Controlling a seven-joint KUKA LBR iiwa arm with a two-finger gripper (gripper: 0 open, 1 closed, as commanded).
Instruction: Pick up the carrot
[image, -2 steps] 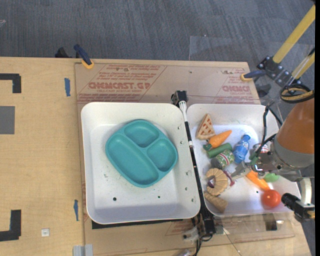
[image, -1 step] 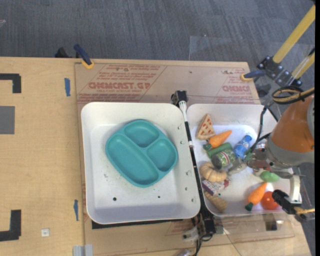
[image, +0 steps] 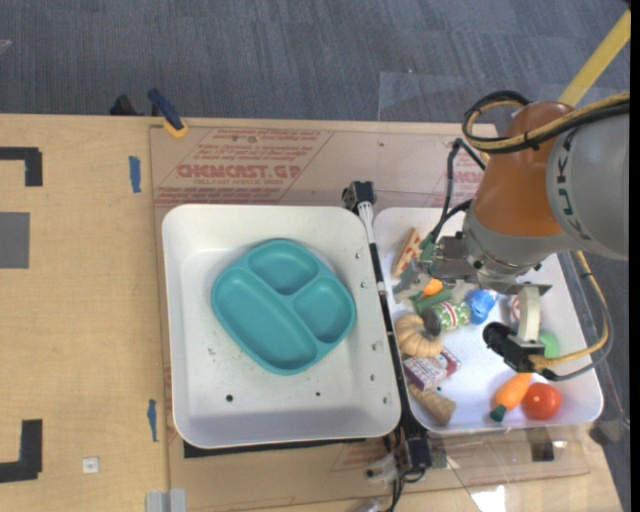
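Note:
The carrot (image: 512, 392) is orange with a green stub at its lower left end. It lies near the front right corner of the right bin (image: 585, 400), touching a red tomato (image: 543, 401). My gripper (image: 430, 272) hangs over the left-middle of that bin, well to the upper left of the carrot. Just below the gripper sits a small orange and green piece (image: 432, 289); whether it is touched I cannot tell. The arm's grey and orange wrist (image: 515, 200) covers the back of the bin.
The right bin also holds a pizza slice (image: 405, 250), a green can (image: 451, 316), a blue item (image: 482, 303), a bread roll (image: 416, 336), a packet (image: 430, 369) and a brown cone (image: 436, 404). A teal divided plate (image: 283, 305) lies in the left bin (image: 190, 400).

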